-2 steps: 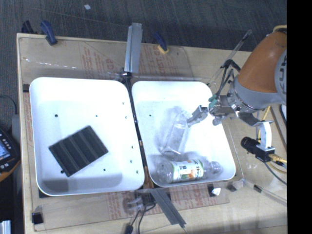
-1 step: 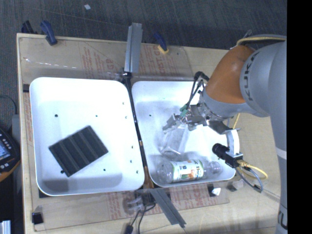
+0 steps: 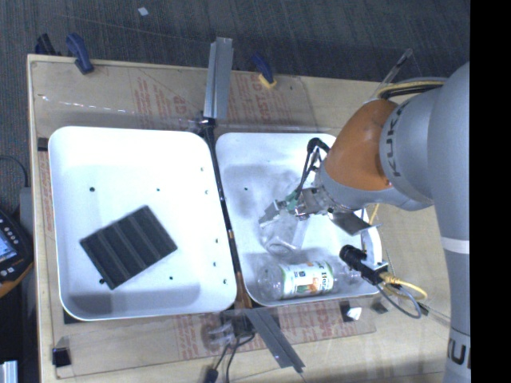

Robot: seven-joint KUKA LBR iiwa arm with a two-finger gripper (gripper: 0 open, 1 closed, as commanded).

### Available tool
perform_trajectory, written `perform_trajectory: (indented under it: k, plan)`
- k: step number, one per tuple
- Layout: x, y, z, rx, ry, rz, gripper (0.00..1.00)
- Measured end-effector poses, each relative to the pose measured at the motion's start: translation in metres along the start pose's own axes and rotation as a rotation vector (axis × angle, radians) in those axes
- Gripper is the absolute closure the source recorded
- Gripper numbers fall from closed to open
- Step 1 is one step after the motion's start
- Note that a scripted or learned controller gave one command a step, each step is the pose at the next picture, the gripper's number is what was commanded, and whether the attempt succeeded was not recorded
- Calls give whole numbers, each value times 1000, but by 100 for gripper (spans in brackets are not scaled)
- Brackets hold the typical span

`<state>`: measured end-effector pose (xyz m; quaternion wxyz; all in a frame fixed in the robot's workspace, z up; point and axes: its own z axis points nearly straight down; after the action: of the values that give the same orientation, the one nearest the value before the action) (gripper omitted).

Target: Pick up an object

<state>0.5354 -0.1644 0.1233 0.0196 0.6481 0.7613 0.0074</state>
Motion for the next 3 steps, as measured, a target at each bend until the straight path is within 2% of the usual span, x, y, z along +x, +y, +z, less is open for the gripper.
perform_trajectory:
  k: [1,2,3]
  plan:
    - [23,-22,5,-30,-22,-149,0]
    - [56,35,-35,36,22,-102,0]
    - [-14,-31,-9,31,21,-191,0]
